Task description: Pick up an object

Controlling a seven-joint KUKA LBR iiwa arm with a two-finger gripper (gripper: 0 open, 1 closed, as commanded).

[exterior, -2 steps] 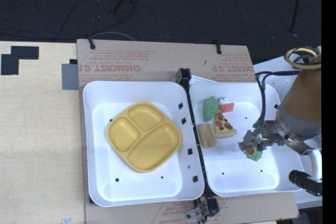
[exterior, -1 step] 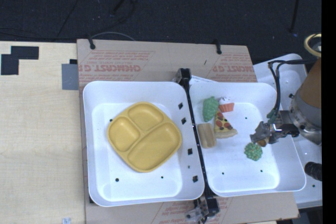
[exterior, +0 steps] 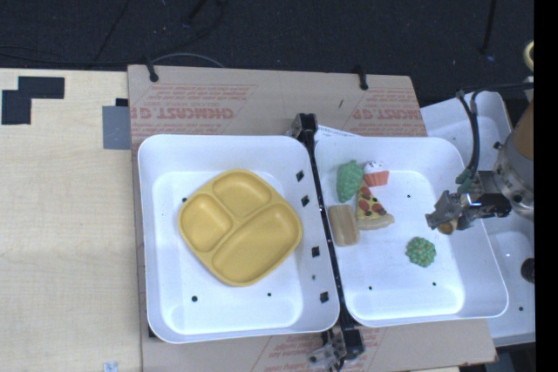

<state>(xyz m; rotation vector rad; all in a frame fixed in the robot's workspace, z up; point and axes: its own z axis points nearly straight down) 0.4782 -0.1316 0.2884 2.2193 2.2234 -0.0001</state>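
The right bin (exterior: 440,296) holds several toy foods. A green leafy piece (exterior: 350,179) and a small cupcake (exterior: 376,173) lie near its back. A pizza slice (exterior: 372,211) and a tan block (exterior: 343,225) sit beside the divider. A green broccoli (exterior: 421,252) lies alone toward the right. My gripper (exterior: 451,217) hangs over the bin's right side, just above and to the right of the broccoli. A small brownish spot shows at its tip, too small to identify.
A yellow divided plate (exterior: 240,226) lies in the left bin (exterior: 166,292). A black divider (exterior: 319,222) runs between the bins. Cables and the arm's body crowd the right edge, and a pale wooden bench top spreads to the left.
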